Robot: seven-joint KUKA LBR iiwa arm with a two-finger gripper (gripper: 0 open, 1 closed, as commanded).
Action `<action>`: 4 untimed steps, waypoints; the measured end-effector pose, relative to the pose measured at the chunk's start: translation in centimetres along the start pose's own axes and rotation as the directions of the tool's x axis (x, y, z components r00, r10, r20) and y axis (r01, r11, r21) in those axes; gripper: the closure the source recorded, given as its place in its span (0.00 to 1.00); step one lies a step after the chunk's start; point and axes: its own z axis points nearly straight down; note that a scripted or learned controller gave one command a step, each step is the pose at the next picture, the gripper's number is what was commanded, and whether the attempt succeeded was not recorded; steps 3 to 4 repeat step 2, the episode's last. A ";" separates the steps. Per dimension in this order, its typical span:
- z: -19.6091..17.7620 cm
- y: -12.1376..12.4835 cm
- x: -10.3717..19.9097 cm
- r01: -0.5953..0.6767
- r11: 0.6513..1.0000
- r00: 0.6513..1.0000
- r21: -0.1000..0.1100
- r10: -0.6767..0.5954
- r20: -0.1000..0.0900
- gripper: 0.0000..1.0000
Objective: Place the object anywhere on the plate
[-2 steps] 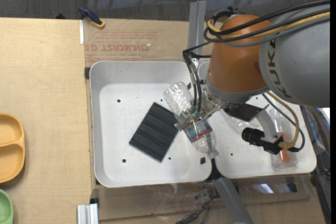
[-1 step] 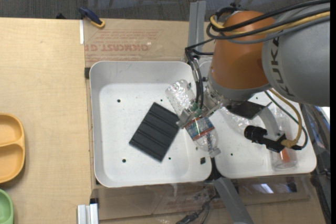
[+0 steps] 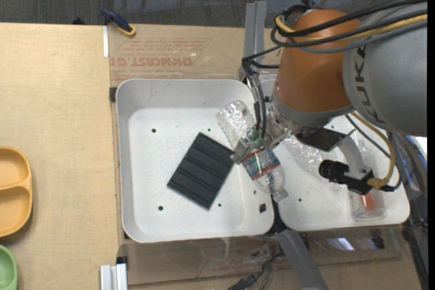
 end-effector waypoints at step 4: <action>0.9 -1.2 2.9 0.239 0.971 0.971 -0.002 -0.239 -0.002 0.00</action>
